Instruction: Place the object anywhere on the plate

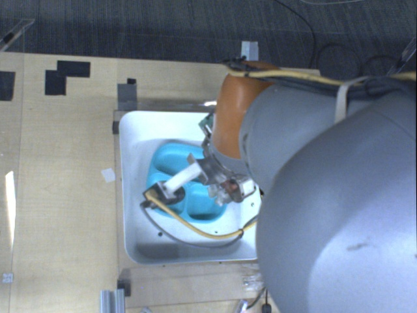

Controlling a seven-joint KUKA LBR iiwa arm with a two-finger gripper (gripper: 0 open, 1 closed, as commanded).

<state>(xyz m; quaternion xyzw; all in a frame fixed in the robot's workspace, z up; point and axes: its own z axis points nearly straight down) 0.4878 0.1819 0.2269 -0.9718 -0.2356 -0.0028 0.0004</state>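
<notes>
The grey arm (326, 194) held its gripper (221, 186) low over the blue plate (164, 165) in the white bin (133, 188), its grasp impossible to tell, with a small brownish blur (229, 189) at its tip perhaps the object, so placing seemed unfinished.

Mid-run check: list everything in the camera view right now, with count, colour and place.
plate: one, bright blue, inside the bin, partly under the gripper
bin: one, white, shallow, on the bench
bench: one, pale wood, under the bin
black marks: two, black, bench's far left
floor: dark grey, beyond the bench
cable: one, thin, dark, on the floor
arm: one, grey with orange band, reaching in from the right
gripper: one, over the plate
</notes>
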